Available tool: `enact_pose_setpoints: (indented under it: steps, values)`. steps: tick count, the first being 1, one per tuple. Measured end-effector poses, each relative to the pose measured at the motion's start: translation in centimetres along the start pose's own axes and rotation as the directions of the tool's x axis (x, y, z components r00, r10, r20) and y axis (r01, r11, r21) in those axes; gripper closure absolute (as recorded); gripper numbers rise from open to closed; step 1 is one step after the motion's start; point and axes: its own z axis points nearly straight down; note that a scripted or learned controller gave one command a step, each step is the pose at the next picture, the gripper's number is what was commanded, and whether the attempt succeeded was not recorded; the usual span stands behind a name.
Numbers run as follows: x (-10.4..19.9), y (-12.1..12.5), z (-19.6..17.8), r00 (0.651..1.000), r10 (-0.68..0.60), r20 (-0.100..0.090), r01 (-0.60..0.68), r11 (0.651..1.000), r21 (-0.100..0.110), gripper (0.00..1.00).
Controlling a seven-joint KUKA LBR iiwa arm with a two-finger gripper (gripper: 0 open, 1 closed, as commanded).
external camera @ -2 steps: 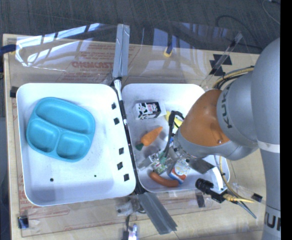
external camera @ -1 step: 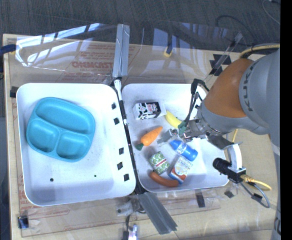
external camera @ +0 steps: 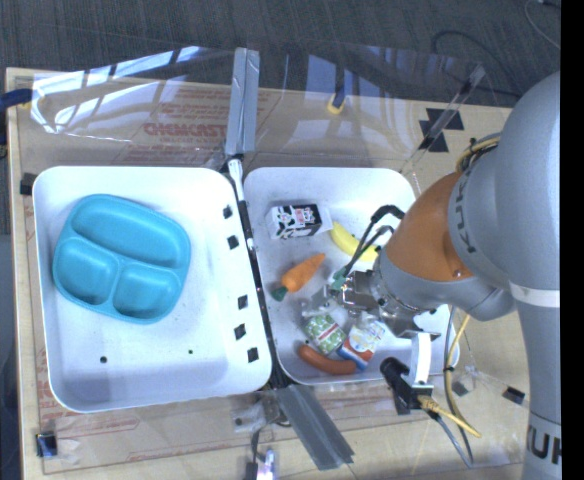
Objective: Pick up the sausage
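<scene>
sausage (external camera: pixel 328 360) lies at front edge of right bin (external camera: pixel 272 268), beside wrapped packets (external camera: pixel 324 328). gripper (external camera: pixel 350 290) hangs above the clutter near carrot (external camera: pixel 302 272); can't tell its state. blue tray (external camera: pixel 120 256) in left bin (external camera: pixel 152 368).

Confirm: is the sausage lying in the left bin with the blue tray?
No, the sausage lies at the near edge of the right bin, while the blue tray sits in the left bin.
</scene>
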Motion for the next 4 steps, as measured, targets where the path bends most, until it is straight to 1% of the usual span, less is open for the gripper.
enact_pose_setpoints:
  steps: [1,2,3,4]
  values:
    - [1.9,4.6,-5.3,0.955,-0.298,0.001,0.298,0.955,0.003,0.0]
    - [5.6,-1.1,0.8,0.993,-0.115,0.021,0.115,0.993,-0.016,0.0]
    - [4.0,-0.9,1.0,0.92,-0.391,0.008,0.391,0.92,-0.003,0.0]
    - [-0.2,-0.1,-8.4,0.887,-0.461,0.001,0.461,0.887,0.003,0.0]
